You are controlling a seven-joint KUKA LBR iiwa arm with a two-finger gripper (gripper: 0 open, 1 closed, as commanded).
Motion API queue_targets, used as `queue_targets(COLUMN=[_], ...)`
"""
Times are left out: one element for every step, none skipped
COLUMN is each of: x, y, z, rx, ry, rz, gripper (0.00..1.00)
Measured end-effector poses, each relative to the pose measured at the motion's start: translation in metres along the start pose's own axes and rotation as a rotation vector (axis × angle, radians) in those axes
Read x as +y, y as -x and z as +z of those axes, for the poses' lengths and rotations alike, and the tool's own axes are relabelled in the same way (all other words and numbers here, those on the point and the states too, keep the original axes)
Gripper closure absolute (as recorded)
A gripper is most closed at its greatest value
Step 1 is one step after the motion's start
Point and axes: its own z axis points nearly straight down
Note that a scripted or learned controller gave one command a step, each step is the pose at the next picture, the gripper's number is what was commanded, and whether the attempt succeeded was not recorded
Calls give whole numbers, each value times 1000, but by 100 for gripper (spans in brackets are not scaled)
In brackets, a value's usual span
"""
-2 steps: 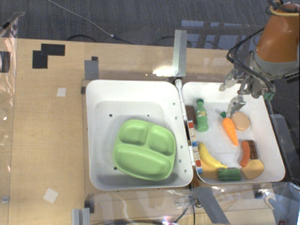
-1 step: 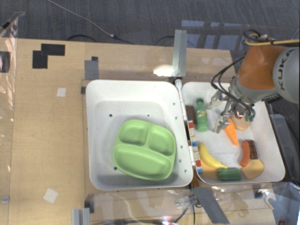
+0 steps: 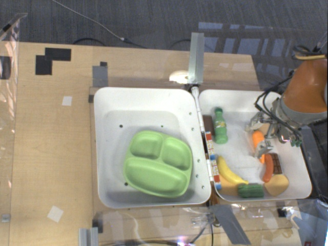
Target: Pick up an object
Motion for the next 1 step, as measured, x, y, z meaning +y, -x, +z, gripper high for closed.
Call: queue_targets(x=[4], y=[7], z=[-16], rx=[-17], ry=[-2], rz=[-10], gripper=[100])
